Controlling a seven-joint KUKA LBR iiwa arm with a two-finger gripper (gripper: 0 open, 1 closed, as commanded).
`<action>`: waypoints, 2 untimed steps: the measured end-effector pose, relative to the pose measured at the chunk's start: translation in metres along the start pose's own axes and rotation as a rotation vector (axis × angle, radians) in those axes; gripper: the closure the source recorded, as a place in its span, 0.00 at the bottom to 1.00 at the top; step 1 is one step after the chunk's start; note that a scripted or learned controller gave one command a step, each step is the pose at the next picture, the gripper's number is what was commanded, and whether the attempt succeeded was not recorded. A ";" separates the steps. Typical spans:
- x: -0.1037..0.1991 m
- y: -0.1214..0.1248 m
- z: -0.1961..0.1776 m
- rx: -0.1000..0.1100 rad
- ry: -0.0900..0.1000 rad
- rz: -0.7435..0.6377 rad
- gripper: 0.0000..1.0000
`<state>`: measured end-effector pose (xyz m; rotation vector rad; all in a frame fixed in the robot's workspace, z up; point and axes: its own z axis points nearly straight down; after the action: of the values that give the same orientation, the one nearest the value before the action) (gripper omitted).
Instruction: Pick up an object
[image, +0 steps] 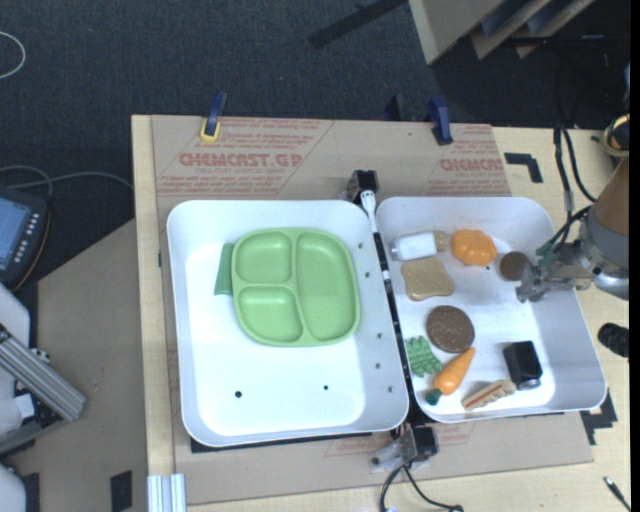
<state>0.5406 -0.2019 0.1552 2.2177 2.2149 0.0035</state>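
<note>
While the gripper (530, 287) hangs low over the right bin (570, 340), whether it is open or closed cannot be told. Just beside it lies a brown disc (512, 265), an orange lump (472, 247) beyond. Across in the left bin (200, 330) sits a green tray (296, 286).

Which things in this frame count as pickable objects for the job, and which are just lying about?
Job: gripper; in the right bin: orange piece, bread slice, brown disc, carrot, black block, white packet.

Lying about: green divided plate in the left bin, clamps.
</note>
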 end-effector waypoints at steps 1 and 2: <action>-0.002 0.006 -0.064 -0.002 0.000 -0.002 1.00; -0.002 0.006 -0.070 0.003 0.002 -0.002 1.00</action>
<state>0.5465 -0.2040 0.2255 2.2180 2.2194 0.0020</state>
